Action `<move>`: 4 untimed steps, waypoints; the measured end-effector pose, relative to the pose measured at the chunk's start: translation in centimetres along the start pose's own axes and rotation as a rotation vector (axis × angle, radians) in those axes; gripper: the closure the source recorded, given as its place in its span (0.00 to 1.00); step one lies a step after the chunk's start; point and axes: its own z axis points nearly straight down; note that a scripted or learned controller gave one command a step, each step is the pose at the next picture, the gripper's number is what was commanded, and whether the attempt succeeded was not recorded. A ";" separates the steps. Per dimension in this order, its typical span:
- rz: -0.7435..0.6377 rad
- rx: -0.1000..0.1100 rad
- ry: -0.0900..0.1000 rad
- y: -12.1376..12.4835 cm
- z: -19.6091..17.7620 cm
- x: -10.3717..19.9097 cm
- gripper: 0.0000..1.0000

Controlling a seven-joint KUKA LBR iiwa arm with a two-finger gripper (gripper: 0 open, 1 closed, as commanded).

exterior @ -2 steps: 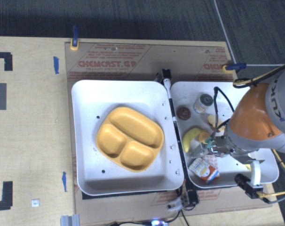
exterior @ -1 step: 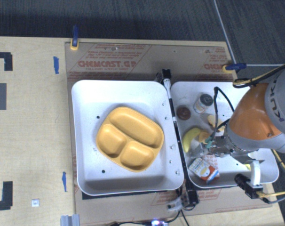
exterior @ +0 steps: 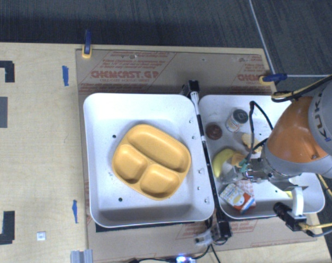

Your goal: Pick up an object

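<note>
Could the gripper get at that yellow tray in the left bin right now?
Probably yes, after a move. The yellow tray lies uncovered in the left bin, with nothing on top of it. The gripper is over the right bin.

Yellow tray [exterior: 150, 160] in left bin [exterior: 97, 147].

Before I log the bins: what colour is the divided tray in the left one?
Yellow-orange tray, plain all over; the camera view shows it well.

We see even, bright overhead lighting. The white bins [exterior: 95, 147] verge on overexposure, with mild glare on the yellow tray [exterior: 149, 160]. Shadows are soft and short. Focus is slightly soft throughout; the dark floor [exterior: 155, 10] shows grain.
</note>
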 end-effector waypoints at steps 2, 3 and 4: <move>0.000 0.000 0.000 0.0 0.0 0.0 0.00; 0.000 0.000 0.000 0.0 0.0 0.0 0.00; 0.001 0.000 -0.002 0.0 0.0 0.1 0.00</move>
